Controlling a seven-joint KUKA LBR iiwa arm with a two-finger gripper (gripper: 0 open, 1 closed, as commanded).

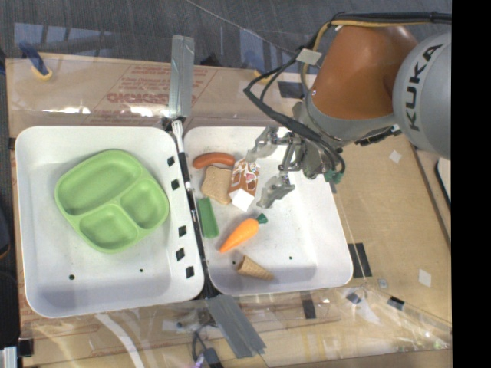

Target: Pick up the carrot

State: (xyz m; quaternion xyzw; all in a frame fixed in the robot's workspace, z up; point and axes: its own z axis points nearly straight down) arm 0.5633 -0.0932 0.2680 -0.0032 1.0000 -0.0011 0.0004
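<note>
The orange carrot [239,234] with a small green tip lies in the right bin [326,236], near its middle, pointing down-left. My gripper [268,176] hangs just above and to the right of the carrot, its metal fingers [277,189] spread apart with nothing between them. The lower fingertip ends a short way from the carrot's green end, not touching it.
Left of the gripper in the right bin lie a sausage [213,159], a bread slice [216,184], a small patterned carton [245,179], a green stick [207,217] and an ice-cream cone [253,267]. The left bin [38,267] holds a green divided plate [112,198].
</note>
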